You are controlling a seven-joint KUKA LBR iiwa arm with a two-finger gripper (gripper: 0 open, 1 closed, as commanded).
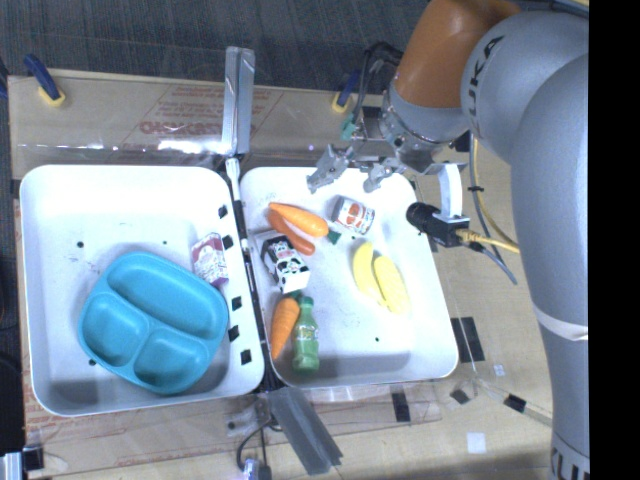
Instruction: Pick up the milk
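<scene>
We see the milk [286, 262] lying below-left of the tool [351, 172] (fingers spread apart, holding nothing), just beyond the upper carrot [297, 222].

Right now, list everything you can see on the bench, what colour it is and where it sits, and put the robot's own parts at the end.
white bins: 2, white, side by side on the bench
divided plate: 1, blue, left bin
small packet: 1, dark red and white, left bin by the divider
carrots: 2, orange, right bin, one at upper left, one at lower left
milk carton: 1, black and white cow print, right bin, between the carrots
green bottle: 1, green, right bin, beside the lower carrot
can: 1, red and white label, right bin, upper middle
banana: 1, yellow, right bin, centre right
arm: 1, grey with orange band, from the right
claw: 1, grey, open, at the right bin's far edge, holding nothing
</scene>
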